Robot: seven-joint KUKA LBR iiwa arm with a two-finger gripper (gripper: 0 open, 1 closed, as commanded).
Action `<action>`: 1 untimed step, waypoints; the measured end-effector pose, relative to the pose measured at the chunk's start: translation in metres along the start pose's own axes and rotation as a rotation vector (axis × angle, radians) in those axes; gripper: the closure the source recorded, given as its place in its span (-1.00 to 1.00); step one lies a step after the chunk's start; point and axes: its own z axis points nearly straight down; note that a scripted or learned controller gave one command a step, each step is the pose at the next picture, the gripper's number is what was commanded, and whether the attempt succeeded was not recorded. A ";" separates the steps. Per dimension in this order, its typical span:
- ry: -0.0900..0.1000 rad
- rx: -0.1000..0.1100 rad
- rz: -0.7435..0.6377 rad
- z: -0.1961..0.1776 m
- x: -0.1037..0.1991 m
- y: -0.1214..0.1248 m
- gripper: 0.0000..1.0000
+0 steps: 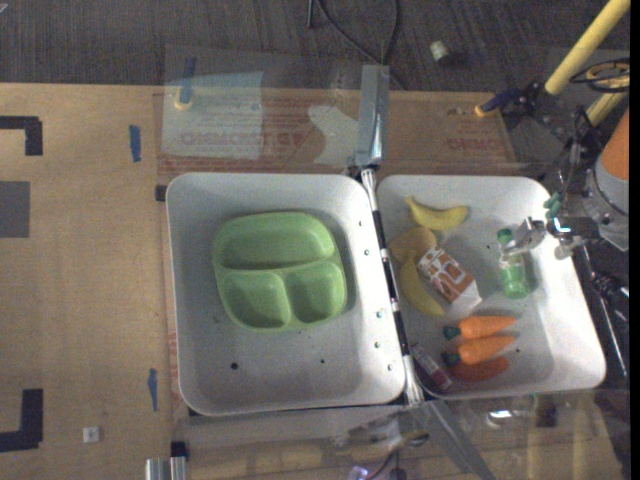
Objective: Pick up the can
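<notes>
A tan table (pixel 80 298) marked with blue and black tape sits before a dark grey carpeted floor (pixel 150 8).

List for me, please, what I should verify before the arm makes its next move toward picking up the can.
1. Target identified: cannot tell. The green container in the right bin looks the likeliest can.
2. Gripper near target: ok. It sits at the container's upper end.
3. Grasp confirmed: cannot tell. The view is too small and blurred there.
4. Neighbours apart: ok. The carton and carrots lie clear of the container.
5. Bin wall clearance: ok. The container lies away from the rim.
</notes>
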 end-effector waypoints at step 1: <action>0.000 0.000 -0.083 -0.018 0.065 -0.039 -1.00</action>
